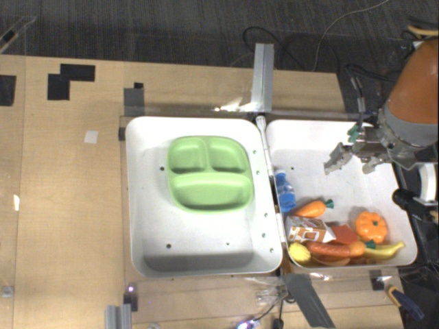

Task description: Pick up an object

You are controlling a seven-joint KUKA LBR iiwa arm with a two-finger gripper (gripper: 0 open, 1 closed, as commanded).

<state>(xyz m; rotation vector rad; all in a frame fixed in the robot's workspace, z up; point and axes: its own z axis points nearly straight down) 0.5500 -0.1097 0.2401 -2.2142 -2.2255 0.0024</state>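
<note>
My gripper (354, 160) hangs over the upper right part of the right bin (302, 139), fingers spread apart with nothing between them. Below it, along the bin's front, lie a carrot (312, 208), a small orange pumpkin (371, 226), a banana (387, 251), a lemon (299, 253), a red-orange sausage-like piece (336, 251) and a printed snack packet (310, 234). A blue bottle (283, 192) lies against the bin's left wall. The gripper is well above and right of the carrot, touching none of them.
The left bin (147, 184) holds a green divided plate (209, 172). A metal post (263, 74) stands at the back between the bins. Cables run across the dark floor behind the bench. The arm's orange band (415, 81) sits at the right edge.
</note>
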